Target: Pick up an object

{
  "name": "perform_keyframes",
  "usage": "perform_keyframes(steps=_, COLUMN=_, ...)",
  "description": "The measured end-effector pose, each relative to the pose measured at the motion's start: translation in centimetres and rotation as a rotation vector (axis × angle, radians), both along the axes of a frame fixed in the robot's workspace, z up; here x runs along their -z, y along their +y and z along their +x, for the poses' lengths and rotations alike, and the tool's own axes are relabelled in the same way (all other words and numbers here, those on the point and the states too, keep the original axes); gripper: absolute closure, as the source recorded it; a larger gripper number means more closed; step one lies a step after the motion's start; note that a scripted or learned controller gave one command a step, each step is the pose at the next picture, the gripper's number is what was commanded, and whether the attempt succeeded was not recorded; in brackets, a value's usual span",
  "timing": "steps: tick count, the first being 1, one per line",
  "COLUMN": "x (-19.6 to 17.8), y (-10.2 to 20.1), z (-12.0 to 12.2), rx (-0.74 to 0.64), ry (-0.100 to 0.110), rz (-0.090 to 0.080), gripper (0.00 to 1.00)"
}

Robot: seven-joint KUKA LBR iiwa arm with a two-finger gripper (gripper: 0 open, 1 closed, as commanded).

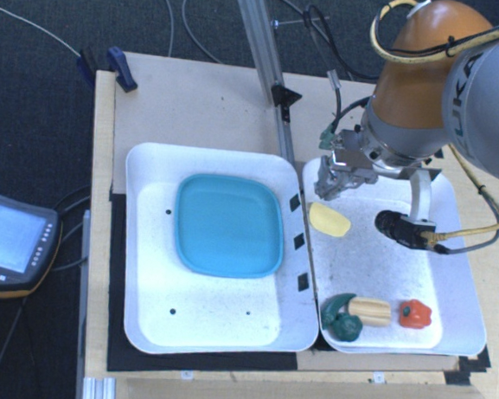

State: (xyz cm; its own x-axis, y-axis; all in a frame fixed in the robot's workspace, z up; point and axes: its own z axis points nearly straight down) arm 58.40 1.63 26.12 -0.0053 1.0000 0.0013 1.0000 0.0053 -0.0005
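Yellow object (328,219) lies just below the pincer (327,189).

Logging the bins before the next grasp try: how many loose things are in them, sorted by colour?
Blue: 1, the square blue plastic plate
Yellow: 1, the pale yellow wedge
Green: 1, the dark green lump
Tan: 1, the tan cylinder
Red: 1, the small red pepper-shaped toy
Total: 5

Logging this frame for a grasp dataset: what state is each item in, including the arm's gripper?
Gripper: over the right bin, above the yellow piece; nothing seen held.
Pale yellow rounded piece: lying flat, free.
Light blue square plate: flat in the left white bin, bare.
Green pepper: lying at right bin's near edge.
Tan wooden cylinder: on its side.
Red pepper: lying beside the cylinder.
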Motion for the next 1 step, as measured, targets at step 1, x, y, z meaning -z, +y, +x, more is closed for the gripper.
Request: perform_keyframes(steps=1, x=-0.25, y=5.29, z=0.38, rx=0.001, ry=-0.001, rz=0.000, gripper=1.00)
